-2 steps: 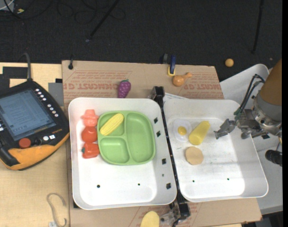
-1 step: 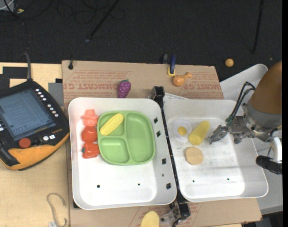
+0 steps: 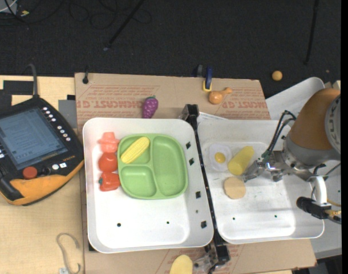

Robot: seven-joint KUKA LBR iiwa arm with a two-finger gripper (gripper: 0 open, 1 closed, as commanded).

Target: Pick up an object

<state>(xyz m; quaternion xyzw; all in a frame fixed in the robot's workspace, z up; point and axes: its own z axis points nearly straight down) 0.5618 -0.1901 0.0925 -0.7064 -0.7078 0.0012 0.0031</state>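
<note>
The bench [image 3: 43, 233] took up most of the shot, with a sheet of cardboard [image 3: 174, 96] under the two white bins. The left bin [image 3: 140, 227] held a green divided plate [image 3: 157, 173] with a yellow corn cob [image 3: 134, 149] lying in its far-left compartment, and some orange-red toy pieces [image 3: 108, 161] were stacked just beside the plate's left edge; hard to say what those were exactly.

The arm [image 3: 316, 127] came in from the right, partly cut off at the frame edge, so only its rounded orange section and grey wrist were visible. Its gripper [image 3: 258, 170] sat low over the right bin [image 3: 259, 224], right next to a yellow cylinder [image 3: 241, 160]. Honestly the fingertips were a dark blur there, so it was impossible to tell whether they were spread or pinched, or whether they touched anything.

Just near of the cylinder lay a tan round piece [image 3: 235, 188], and to its left a flat white disc with a yellow centre [image 3: 219, 157], looking like a fried egg.

A pendant with a screen [image 3: 31, 147] sat on the bench at left. Along the far cardboard edge were a purple bunch of grapes [image 3: 150, 105] and an orange pear-ish thing [image 3: 218, 95]. A yellow object [image 3: 181, 264] was cut off at the near edge.
</note>
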